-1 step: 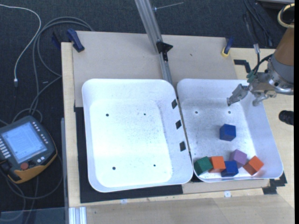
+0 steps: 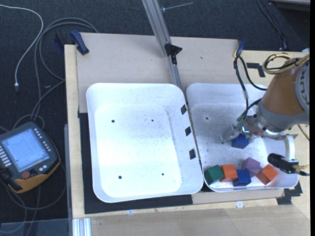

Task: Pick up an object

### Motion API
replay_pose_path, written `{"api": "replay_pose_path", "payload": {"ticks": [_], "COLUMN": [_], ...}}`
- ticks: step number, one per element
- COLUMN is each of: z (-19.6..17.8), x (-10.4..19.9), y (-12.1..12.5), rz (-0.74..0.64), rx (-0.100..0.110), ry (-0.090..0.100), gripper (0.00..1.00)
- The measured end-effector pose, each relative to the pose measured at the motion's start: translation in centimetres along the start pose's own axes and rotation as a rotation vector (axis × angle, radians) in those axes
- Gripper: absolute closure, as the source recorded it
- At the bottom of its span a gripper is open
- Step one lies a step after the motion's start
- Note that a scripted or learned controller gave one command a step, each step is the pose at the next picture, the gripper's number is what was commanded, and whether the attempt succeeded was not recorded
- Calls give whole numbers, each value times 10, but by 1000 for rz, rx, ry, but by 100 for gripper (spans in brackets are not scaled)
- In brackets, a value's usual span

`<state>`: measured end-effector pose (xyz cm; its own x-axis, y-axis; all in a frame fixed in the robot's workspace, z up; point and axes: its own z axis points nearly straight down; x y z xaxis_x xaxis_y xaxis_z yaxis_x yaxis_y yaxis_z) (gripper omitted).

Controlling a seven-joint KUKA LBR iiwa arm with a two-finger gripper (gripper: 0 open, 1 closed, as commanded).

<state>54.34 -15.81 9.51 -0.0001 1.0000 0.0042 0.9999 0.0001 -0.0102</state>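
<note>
In the right bin (image 2: 211, 102), my gripper (image 2: 236, 135) hangs over the middle of the floor, reaching in from the right under the orange wrist band. A small blue block (image 2: 240, 142) sits right at its tip, partly covered by it. Along the bin's front wall lie several other blocks: a green one (image 2: 213, 173), an orange one (image 2: 229, 171), a dark blue one (image 2: 242, 177), a purple one (image 2: 252, 164) and another orange one (image 2: 268, 173).
The left bin (image 2: 101, 102) stands beside the right one, with black clips (image 2: 187, 131) on the shared rim. A metal pole (image 2: 157, 21) slants over the back of the bench. A teach pendant (image 2: 24, 154) lies on the floor at left.
</note>
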Motion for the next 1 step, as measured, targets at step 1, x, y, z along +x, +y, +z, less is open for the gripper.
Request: {"api": "replay_pose_path", "payload": {"ticks": [1], "z": [-16], "x": [-1], "y": [4], "rz": [0], "rx": [-13], "ry": [-3], "gripper": [100]}}
